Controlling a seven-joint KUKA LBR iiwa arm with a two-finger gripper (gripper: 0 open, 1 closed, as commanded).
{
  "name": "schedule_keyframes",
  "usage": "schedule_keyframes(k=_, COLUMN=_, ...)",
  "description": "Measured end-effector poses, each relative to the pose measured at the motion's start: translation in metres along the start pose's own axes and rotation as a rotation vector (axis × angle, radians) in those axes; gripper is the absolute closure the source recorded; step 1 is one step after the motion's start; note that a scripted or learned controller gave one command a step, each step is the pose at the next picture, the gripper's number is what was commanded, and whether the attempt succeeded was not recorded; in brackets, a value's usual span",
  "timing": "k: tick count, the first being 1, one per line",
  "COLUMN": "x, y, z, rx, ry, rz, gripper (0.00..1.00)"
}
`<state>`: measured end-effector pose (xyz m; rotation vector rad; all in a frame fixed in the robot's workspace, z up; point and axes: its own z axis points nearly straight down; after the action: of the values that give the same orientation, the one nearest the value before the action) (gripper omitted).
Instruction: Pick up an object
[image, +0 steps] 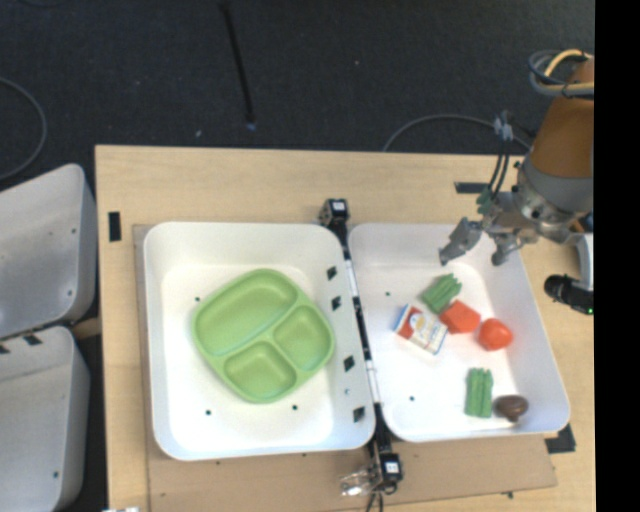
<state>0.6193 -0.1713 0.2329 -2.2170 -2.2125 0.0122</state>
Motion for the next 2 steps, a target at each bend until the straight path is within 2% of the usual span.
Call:
schedule_keyframes(k=1, x=0.001, y=0.002, z=-0.008, rx=-0.013, ry=-0.001, rz=-0.002, gripper=0.00)
schedule_keyframes(k=2, x=0.004, y=0.009, z=0.052, rx=-0.009, ry=-0.002, rz=-0.006, gripper=0.00)
